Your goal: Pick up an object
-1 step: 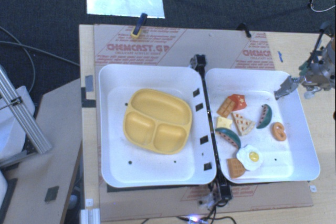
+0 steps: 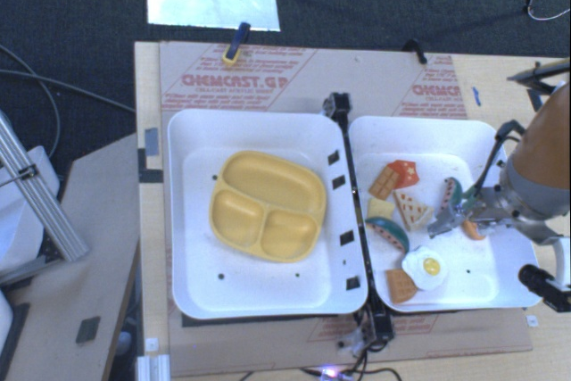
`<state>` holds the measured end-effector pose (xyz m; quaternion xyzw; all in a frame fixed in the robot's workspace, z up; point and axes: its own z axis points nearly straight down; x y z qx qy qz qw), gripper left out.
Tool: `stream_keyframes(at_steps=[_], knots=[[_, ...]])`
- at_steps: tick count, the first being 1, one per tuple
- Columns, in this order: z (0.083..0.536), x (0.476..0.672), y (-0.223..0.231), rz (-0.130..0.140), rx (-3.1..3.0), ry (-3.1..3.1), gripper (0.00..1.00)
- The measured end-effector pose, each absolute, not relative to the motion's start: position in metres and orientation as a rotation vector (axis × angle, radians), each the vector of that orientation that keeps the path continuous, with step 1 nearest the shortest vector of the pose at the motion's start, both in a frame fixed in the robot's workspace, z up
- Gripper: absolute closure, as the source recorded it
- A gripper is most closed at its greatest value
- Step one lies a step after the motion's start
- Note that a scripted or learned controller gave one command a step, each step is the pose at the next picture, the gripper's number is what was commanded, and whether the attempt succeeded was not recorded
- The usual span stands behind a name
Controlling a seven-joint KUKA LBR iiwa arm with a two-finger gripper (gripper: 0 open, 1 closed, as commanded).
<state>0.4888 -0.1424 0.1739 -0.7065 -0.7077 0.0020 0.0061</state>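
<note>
The right bin holds several toy foods: a red and orange piece, a tan wedge, a green-edged slice, a fried egg, a brown toast piece, a small green piece and an orange piece. My gripper reaches in from the right and hangs low over the middle of this bin, just right of the tan wedge and left of the orange piece. No object shows in its grasp.
The left bin holds a yellow divided plate. A black divider with clips runs between the bins. The grey arm with its orange band covers the right bin's right side. A blue and yellow clamp sits on the bench's far edge.
</note>
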Motion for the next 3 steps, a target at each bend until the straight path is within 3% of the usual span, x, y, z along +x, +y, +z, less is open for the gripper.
stream_keyframes(at_steps=[1,2,3], knots=[[0.083,0.514,-0.086,-0.007,-2.214,-2.232,0.00],[0.169,0.568,-0.158,-0.007,-2.234,-2.230,0.00],[0.080,0.482,-0.115,0.005,-2.215,-2.215,0.00]])
